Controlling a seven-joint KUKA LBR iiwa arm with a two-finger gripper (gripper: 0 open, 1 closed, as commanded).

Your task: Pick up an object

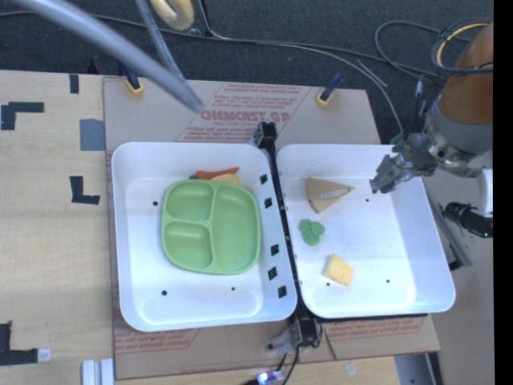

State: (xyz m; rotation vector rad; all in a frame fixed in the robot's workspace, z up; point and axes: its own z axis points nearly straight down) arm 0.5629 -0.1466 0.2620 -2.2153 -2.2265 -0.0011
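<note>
Overhead, the gripper (383, 180) hung above the right bin (417, 251) near its far right side; whether its jaws were parted could not be told. Below lay a tan wedge (325, 192), a green piece (312, 231) and a yellow block (339, 270). A green tray (212, 226) occupied the left bin (136, 239).

In the right bin (417, 295) lie three small things, each apart from the others: a tan wedge (325, 193) near the far left, a green leafy piece (312, 231) just below it, and a yellow block (339, 271) nearer the front.
</note>
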